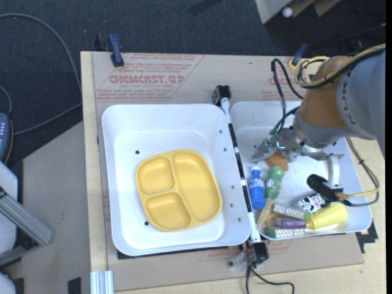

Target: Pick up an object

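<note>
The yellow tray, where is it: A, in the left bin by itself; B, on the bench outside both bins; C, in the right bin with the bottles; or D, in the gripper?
A: the yellow tray lies flat in the left bin, while the blue bottle and the other small things sit in the right bin.

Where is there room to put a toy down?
Bare floor in the left bin above the yellow divided plate. The right bin's far corner is bare too. Crowded near the blue bottle and yellow cup.
</note>
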`<state>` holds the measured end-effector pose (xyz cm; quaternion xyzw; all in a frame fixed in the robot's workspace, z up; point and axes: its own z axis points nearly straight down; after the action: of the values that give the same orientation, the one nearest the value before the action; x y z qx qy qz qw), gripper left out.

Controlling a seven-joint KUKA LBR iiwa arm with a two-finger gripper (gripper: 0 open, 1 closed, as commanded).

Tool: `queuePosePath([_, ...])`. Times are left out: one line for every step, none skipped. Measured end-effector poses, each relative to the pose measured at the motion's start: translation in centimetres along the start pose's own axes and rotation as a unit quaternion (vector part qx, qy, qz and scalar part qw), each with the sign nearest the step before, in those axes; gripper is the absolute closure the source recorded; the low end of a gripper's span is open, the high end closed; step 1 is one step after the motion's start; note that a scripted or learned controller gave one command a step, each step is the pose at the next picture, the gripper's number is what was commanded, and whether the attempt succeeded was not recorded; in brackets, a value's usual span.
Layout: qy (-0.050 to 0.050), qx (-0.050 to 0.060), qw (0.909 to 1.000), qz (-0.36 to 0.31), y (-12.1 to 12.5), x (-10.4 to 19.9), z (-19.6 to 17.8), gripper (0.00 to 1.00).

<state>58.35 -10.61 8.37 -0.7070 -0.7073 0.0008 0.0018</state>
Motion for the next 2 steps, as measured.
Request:
queuePosePath([0.0, 0.0, 1.0, 0.0, -1.0, -1.5, -0.1, 0.0])
queuePosePath([0.0, -0.001, 1.0, 0.0, -1.0, -1.5, -1.1, 1.0])
